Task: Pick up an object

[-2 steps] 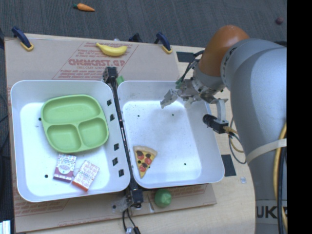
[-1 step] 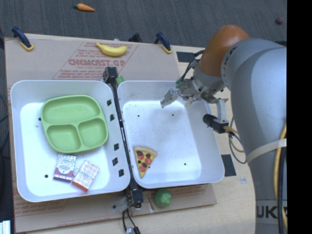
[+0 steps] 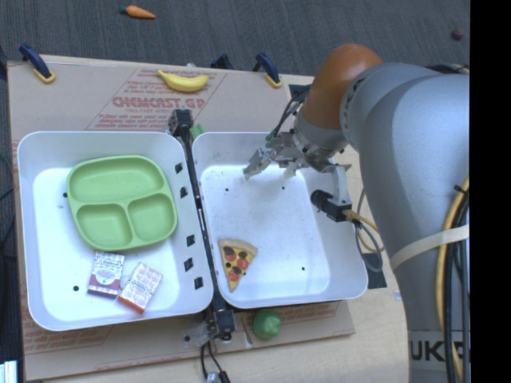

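Observation:
A pizza slice (image 3: 235, 262) lies in the right bin (image 3: 335, 274) near its front left corner. My gripper (image 3: 271, 167) hangs over the back part of that bin, well behind the slice. Its two fingertips (image 3: 252, 170) stand apart, open, with nothing between them. In the left bin (image 3: 32, 294) rests a green divided plate (image 3: 121, 199). In front of the plate lie two small packets, a dark red one (image 3: 106, 274) and a lighter one (image 3: 140, 286).
A toy banana (image 3: 184, 79) lies on the cardboard behind the bins. A green ball (image 3: 267, 323) sits just outside the right bin's front wall. A black divider with clips (image 3: 194, 214) runs between the bins. A carrot (image 3: 140, 11) lies on the floor.

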